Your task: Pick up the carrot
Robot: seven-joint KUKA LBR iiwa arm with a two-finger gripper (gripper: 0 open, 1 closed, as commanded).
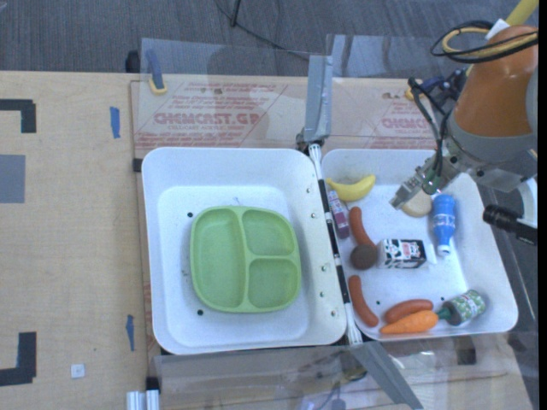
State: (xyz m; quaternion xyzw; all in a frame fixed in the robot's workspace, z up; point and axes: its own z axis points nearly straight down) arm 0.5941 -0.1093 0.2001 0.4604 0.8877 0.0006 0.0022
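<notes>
You see two smooth white plastic bins (162, 254) on a matt wooden bench (68, 229). The green plate (246, 259) looks like matt plastic. At five o'clock, the carrot (410, 323) looks smooth, slightly glossy.

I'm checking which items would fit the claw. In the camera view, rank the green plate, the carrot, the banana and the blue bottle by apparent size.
Largest to smallest:
1. green plate, by far
2. carrot
3. banana and blue bottle: too alike to rank
</notes>
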